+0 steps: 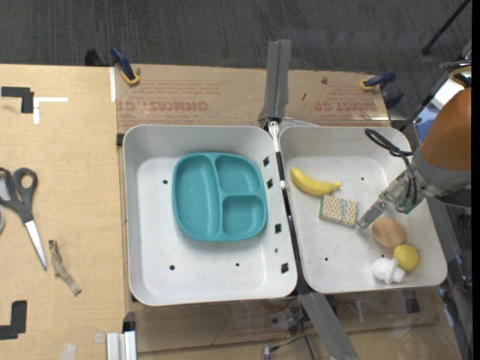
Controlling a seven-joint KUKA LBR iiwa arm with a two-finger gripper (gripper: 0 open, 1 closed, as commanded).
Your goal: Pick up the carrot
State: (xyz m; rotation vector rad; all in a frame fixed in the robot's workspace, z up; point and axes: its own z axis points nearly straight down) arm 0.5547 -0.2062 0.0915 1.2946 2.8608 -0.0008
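At the near right corner of the right bin (pixel 337 265) I log a white lump (pixel 385 272) and a lemon (pixel 406 256). Beyond them is a tan item (pixel 388 232). I cannot tell which is the carrot. The end effector (pixel 369 218) reaches beside the tan item, likely for a grasp; opening indeterminable. Farthest is a banana (pixel 313 182).

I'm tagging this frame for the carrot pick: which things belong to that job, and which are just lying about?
Job in hand:
gripper
orange-brown rounded thing beside it, possibly the carrot; I cannot tell
right bin

Lying about:
banana
patterned box
lemon
white lump
teal plate in left bin
scissors
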